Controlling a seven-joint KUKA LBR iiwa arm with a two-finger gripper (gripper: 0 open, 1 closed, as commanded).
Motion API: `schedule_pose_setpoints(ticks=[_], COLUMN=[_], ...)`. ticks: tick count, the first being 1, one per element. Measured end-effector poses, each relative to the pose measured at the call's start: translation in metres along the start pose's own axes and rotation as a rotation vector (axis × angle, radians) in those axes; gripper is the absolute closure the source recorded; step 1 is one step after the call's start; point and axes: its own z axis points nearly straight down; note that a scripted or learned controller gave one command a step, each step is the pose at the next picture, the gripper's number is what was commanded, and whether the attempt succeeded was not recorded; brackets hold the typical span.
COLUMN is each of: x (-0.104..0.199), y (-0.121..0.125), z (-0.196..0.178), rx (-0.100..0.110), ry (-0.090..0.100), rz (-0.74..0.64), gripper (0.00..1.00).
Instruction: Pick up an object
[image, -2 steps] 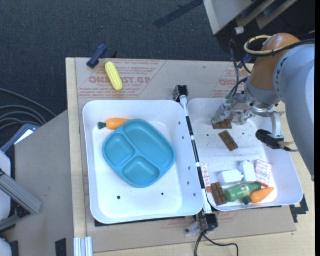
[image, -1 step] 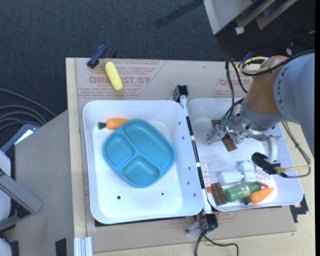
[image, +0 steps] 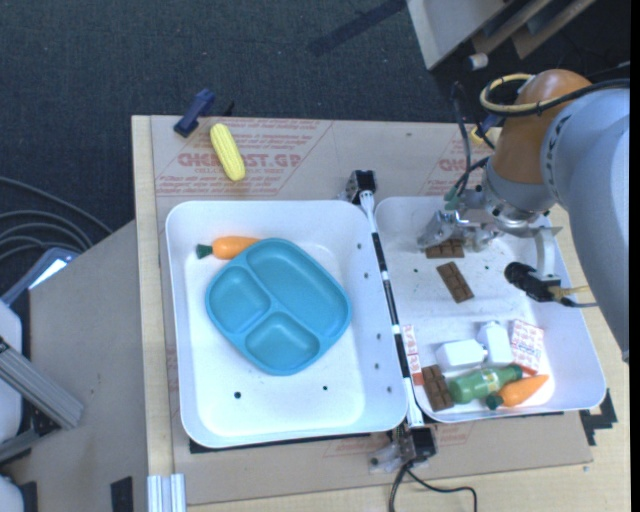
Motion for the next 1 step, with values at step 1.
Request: schedule_pose_setpoints(ticks=[1], x=[0.0076], y=[-0.0471], z=[0.0006], rx=[0.003], ry=[0.002], rz=[0.002], gripper=[0.0])
